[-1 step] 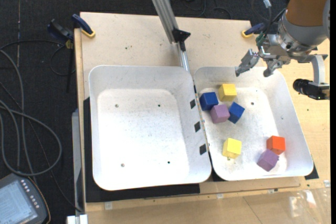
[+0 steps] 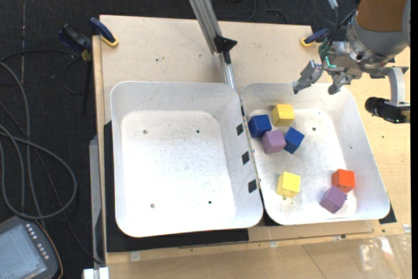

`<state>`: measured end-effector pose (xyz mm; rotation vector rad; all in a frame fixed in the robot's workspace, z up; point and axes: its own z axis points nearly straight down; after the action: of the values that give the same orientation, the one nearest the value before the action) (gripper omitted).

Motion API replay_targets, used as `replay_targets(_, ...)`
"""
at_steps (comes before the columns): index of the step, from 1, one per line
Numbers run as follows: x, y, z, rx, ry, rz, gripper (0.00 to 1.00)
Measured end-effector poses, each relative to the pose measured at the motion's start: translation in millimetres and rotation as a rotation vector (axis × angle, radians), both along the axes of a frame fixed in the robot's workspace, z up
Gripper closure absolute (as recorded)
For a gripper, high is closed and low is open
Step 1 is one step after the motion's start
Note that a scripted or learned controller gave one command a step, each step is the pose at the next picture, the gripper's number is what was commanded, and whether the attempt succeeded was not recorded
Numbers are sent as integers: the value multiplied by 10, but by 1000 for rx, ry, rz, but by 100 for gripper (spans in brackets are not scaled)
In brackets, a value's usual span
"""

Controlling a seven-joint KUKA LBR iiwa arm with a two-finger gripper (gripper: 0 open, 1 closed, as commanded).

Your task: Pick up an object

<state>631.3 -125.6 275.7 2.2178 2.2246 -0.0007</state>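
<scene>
Several coloured blocks lie in the right bin (image 2: 366,147): a yellow block (image 2: 283,114), a blue block (image 2: 259,125), a purple block (image 2: 273,140) and a second blue block (image 2: 294,139) cluster near its back left. A second yellow block (image 2: 289,183), an orange block (image 2: 343,179) and a second purple block (image 2: 333,199) lie toward the front. My gripper (image 2: 321,80) hangs open above the bin's back rim, with nothing between its fingers, up and to the right of the cluster.
The left bin (image 2: 173,153) sits beside the right one. A slanted metal rod (image 2: 202,6) runs down to the divide between the bins. Clamps (image 2: 104,32) hold the board's back corners.
</scene>
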Motion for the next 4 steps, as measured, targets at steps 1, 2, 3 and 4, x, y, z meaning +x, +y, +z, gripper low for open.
replay_targets(1, -13, 20, -646, 1, 7, -3, 0)
replay_targets(2, -123, -4, -1195, 1, 6, -5, 0)
replay_targets(3, -94, -84, -1609, -2, -4, -7, 0)
replay_targets(4, -97, -73, -1510, -1, -4, -6, 100)
